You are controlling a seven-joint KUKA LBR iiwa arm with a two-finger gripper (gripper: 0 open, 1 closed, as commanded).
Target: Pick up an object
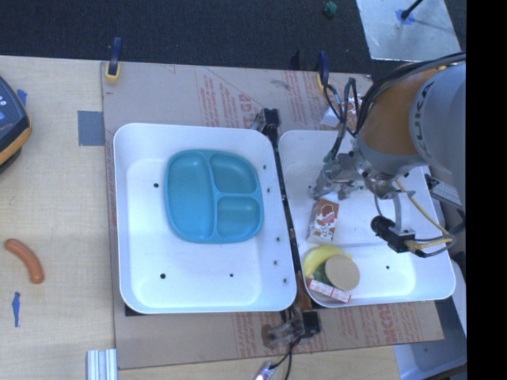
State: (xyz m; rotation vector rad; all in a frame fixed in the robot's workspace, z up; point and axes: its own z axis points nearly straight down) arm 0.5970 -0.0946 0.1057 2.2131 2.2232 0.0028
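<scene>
The right bin (412, 279) holds a small red and white carton (323, 221) near its left wall. At its front left corner lie a yellow banana-like piece (316, 257), a round tan disc (343, 273) and a pink and white bar (329, 293), packed close together. My gripper (333, 184) hangs low over the bin, just behind the carton's far end, under the grey arm with its orange band (392, 121). Nothing is visibly held in it.
The left bin (135, 212) carries a blue divided plate (214, 195). A brown sausage (25, 260) lies on the bench at the far left, near a dark device (9, 125). Yellow cables (424, 244) loop over the right bin's right side.
</scene>
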